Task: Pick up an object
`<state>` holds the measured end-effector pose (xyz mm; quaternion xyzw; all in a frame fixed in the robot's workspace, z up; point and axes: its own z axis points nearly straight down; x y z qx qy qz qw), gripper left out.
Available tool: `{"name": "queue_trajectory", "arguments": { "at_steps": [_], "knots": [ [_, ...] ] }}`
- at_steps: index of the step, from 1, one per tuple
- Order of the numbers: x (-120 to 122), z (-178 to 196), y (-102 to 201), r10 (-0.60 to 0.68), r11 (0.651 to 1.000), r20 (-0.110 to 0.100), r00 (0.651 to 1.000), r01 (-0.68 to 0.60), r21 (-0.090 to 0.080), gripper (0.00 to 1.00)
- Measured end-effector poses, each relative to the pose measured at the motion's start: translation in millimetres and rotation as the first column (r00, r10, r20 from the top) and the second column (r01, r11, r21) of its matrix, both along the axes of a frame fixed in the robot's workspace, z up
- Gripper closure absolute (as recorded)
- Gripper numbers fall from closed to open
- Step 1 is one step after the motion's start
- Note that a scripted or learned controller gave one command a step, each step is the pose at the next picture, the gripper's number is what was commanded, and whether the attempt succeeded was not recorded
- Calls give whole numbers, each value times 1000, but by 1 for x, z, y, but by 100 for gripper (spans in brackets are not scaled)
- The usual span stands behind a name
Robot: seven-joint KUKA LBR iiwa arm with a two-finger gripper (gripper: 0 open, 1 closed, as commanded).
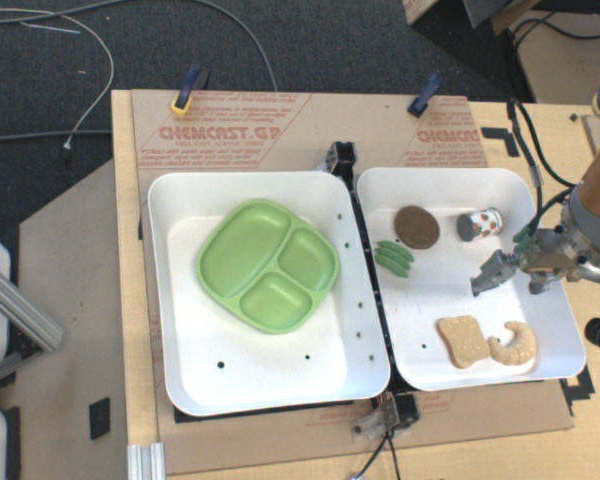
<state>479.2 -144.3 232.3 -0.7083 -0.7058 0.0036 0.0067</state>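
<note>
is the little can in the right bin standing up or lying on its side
Lying on its side. The little can shows its long side and grey end, resting on the right bin floor.

Green plate [268, 265], brown disc [417, 227], tan toast [463, 341].

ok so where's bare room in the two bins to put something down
Left bin: bare floor along the front and left, around the green plate. Right bin: a bare patch in the middle, between the green pod, the toast and the gripper. Crowded along the back by the brown disc and small can, and at the front right by the toast and the croissant.
</note>
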Motion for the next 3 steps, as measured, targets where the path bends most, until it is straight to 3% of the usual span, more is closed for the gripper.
{"name": "queue_trajectory", "arguments": {
  "at_steps": [1, 3],
  "knots": [
    [3, 6, 0, 4, 1000, 13, 1000, -4, -3, 0],
    [6, -118, 10, 3, 1000, 6, 1000, -3, 0, 0]
  ]
}}
